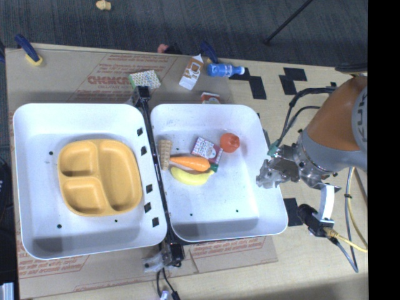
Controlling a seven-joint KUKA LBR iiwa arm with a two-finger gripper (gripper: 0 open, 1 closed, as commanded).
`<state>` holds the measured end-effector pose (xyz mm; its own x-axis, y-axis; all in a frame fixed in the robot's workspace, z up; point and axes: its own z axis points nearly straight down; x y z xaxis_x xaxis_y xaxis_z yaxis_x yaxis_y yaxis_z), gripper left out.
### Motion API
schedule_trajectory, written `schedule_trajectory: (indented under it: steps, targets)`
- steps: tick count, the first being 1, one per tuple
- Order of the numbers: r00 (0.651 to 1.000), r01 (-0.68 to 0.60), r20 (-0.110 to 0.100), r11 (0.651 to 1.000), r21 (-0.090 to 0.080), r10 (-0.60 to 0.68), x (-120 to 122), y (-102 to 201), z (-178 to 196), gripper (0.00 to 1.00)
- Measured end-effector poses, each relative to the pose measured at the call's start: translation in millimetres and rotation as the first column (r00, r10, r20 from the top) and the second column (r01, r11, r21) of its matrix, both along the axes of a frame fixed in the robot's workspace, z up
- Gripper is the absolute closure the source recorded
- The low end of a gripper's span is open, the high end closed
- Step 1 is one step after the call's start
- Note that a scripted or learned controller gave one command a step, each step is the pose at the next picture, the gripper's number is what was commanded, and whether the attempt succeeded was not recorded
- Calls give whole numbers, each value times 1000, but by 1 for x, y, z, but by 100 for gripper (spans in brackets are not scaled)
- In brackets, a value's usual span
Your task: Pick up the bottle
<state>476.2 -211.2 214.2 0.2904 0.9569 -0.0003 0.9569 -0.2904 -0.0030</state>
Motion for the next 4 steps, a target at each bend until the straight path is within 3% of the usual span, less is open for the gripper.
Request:
schedule_trajectory:
  steps: [1, 2, 3, 4]
  targets:
    - [983, 185, -2, 983, 2, -185, 0, 11, -7, 100]
    - [1000, 27, -2, 1000, 3, -27, -1, 9, -79, 100]
    - [970, 243, 0, 970, 0, -243, 0, 9, -37, 100]
    - [813, 583, -1, 813, 0, -583, 0, 9, -41, 100]
